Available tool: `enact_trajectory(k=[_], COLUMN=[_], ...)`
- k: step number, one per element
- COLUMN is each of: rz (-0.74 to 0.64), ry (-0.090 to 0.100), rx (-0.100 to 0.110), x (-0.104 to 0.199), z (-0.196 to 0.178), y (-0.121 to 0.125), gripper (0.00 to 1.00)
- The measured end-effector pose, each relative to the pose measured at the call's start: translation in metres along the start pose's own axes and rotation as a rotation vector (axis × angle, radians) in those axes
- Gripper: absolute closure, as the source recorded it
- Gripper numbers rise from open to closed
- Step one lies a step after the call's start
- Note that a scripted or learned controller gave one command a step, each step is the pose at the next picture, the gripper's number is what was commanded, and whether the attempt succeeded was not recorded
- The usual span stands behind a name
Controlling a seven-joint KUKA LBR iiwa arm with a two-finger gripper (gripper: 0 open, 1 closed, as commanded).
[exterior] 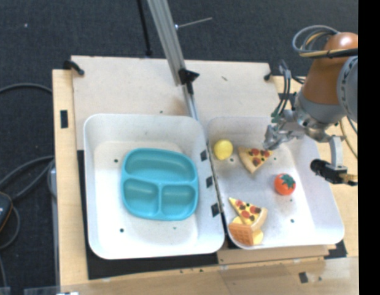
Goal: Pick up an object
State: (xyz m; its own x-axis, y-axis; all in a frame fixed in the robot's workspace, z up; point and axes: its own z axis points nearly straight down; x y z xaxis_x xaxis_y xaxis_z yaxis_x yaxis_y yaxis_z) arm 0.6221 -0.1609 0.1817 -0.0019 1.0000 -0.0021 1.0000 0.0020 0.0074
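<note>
The right bin (312,217) holds a yellow ball (223,149), a pizza slice (254,159), a red tomato (285,184) and a second pizza slice (247,212) lying by a waffle-like wedge (246,233) at the front rim. My gripper (271,141) reaches down from the right, its tip just at the right edge of the upper pizza slice. Nothing is visibly held between its fingers.
The left bin (104,165) bears a turquoise divided plate (159,183). A slanted metal rail (168,35) runs down to the gap between the bins. The arm's orange band (328,72) and cables hang over the right bin's far corner.
</note>
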Motion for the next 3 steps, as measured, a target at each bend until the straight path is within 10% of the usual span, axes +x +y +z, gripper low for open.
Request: enact_trajectory(k=[1,3], rz=[0.0,-0.004], ry=[0.001,0.003], rx=[0.002,0.007], x=[-0.002,0.094], z=[-0.038,-0.043], y=[0.001,-0.01], gripper=[1.0,1.0])
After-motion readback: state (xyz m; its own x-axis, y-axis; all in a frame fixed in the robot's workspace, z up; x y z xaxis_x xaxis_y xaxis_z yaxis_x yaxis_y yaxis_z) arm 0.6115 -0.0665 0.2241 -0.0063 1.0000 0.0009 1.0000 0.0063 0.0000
